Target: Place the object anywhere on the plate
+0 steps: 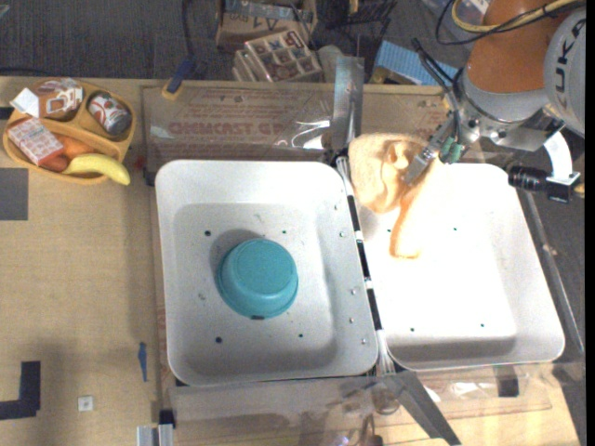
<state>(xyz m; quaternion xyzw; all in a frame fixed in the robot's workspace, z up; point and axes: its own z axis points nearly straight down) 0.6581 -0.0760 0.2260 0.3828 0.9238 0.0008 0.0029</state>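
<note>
The setting is a robotics laboratory; a wooden bench (pixel 74 295) carries two shallow white bins (pixel 177 203) mounted side by side; a grey industrial arm (pixel 521 54) with an orange band reaches in from the right; loose cables (pixel 200 7) and stacked boxes (pixel 274 49) lie on the floor behind.

A plate (pixel 258 277) lies in the left bin (pixel 186 203). A cloth (pixel 390 189) drapes over the right bin's (pixel 493 277) back-left corner. A tray of food (pixel 65 130) sits on the tabletop (pixel 74 286), far left.
</note>
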